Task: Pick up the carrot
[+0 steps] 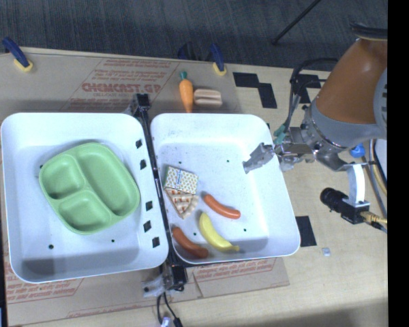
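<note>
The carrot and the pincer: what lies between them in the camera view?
In the camera view, the carrot lies outside the bins, behind the right bin's back rim. Between it and the pincer lie that rim and bare white bin floor.

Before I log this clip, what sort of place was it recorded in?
Probably a robotics lab workcell, not a kitchen: two white bins sit on cardboard clamped to a bench, the food is toys, such as the carrot and banana, and the arm's hand reaches over the right bin.

We see the arm entering from the right of the frame, orange band uppermost. Its pincer points leftward at mid-right.
</note>
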Robot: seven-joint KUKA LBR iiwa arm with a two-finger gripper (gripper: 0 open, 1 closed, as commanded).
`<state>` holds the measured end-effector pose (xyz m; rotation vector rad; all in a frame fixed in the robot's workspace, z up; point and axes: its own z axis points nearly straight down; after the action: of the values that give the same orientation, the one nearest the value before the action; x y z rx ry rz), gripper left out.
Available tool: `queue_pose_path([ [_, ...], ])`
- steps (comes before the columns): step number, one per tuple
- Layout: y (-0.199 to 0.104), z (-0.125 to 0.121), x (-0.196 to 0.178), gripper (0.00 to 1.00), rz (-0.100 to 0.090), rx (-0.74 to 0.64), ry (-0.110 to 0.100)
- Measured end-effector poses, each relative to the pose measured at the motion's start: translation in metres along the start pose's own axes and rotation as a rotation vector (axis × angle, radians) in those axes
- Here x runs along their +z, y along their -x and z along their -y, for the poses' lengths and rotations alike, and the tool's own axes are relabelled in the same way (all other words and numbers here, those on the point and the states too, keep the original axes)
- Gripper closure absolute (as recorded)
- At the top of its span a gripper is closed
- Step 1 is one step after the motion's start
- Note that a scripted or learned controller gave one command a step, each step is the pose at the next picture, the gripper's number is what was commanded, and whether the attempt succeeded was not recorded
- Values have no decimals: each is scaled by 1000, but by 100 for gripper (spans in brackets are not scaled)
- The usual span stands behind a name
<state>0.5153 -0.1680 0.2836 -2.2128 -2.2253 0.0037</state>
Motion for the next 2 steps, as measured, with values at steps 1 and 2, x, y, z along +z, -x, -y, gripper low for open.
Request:
queue_pose_path([
  [1,-34,-25,189,0,-1,393,-2],
  [2,-127,-67,92,0,-2,632,-1],
])
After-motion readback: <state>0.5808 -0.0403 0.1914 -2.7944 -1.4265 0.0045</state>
